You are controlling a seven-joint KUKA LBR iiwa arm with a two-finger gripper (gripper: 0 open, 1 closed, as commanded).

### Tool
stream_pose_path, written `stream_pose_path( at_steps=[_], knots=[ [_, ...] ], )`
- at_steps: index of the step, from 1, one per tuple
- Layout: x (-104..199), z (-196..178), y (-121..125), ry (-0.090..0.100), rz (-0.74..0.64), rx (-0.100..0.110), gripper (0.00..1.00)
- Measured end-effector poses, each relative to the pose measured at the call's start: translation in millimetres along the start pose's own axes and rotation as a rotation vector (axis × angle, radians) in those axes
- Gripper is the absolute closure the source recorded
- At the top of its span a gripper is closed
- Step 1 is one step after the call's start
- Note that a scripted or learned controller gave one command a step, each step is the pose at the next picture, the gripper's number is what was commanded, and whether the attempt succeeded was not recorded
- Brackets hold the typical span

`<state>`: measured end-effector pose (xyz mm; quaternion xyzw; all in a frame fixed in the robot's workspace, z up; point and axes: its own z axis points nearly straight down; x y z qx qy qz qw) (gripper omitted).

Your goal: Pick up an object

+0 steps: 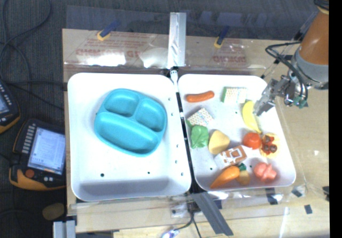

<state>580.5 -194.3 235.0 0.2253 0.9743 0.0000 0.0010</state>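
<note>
Bench with two white bins: claw (265, 104), fingers parted and empty, hangs over the right bin's (286, 148) 2 o'clock edge, touching the banana (249, 116), likely light, stiff, slick plastic—grip mid-curve.

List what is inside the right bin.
The right bin holds toy food: a sausage, banana, tomato, carrot and green vegetable, among others. The gripper covers the banana's upper end.

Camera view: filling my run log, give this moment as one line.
gripper: over right bin, at banana | holding: nothing seen | left bin: blue tray
</note>
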Motion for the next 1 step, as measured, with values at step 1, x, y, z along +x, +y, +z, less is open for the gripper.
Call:
stream_pose_path(
  at_steps=[1],
  knots=[
    [31.8,17.9,-36.2,0.000,-0.070,0.002,1.00]
  ],
)
